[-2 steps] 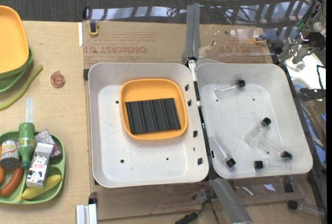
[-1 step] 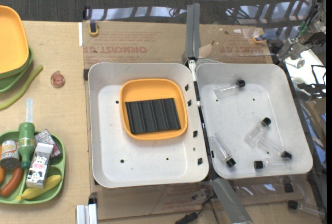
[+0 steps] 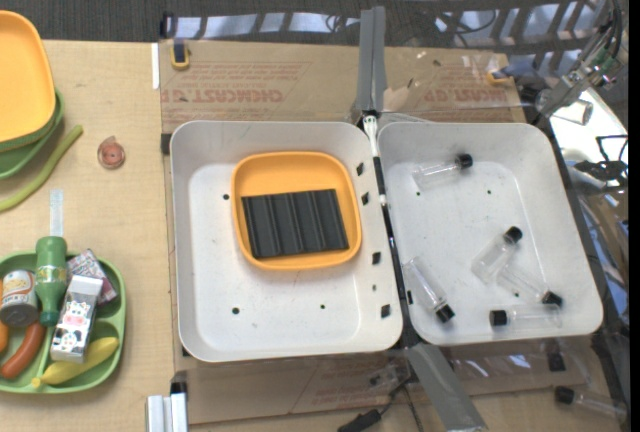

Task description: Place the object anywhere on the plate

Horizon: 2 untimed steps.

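Camera view: a black ridged block (image 3: 297,223) lies flat on the orange plate (image 3: 296,161), well inside its rim, in the upper middle of the left white bin (image 3: 290,325). In the right white bin (image 3: 470,205), five clear vials with black caps lie scattered: one (image 3: 440,171) near the top, one (image 3: 496,257) at mid-right, one (image 3: 428,289) by the left wall and two (image 3: 527,317) close together at the lower right. Printed cardboard (image 3: 270,85) lies under both bins. On the bench to the left, a green divided tray (image 3: 108,345) holds a green bottle (image 3: 50,272) and other toy food. Whether the gripper is spread or closed cannot be told.
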Tool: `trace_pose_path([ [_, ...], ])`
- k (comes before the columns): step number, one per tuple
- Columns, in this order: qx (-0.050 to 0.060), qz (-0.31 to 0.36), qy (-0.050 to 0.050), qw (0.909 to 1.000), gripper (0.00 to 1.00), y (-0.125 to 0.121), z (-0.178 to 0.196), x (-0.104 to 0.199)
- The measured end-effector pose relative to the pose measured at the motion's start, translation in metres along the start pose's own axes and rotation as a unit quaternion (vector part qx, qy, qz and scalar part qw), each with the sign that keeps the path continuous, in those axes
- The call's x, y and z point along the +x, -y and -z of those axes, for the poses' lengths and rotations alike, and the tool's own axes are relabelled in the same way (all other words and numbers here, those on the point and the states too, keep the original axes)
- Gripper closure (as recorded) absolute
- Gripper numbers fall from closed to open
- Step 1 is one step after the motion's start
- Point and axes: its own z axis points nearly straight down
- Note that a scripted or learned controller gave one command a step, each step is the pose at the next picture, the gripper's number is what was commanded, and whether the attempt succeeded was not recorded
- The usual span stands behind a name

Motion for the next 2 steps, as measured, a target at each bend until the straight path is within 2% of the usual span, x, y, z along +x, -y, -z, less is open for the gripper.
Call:
trace_pose_path([
  [1,0.0,0.065,0.0,0.9979,1.0,-0.0006,0.0588,0.0001],
  [2,0.0,0.065,0.0,0.9979,0.0,-0.0006,0.0588,0.0001],
])
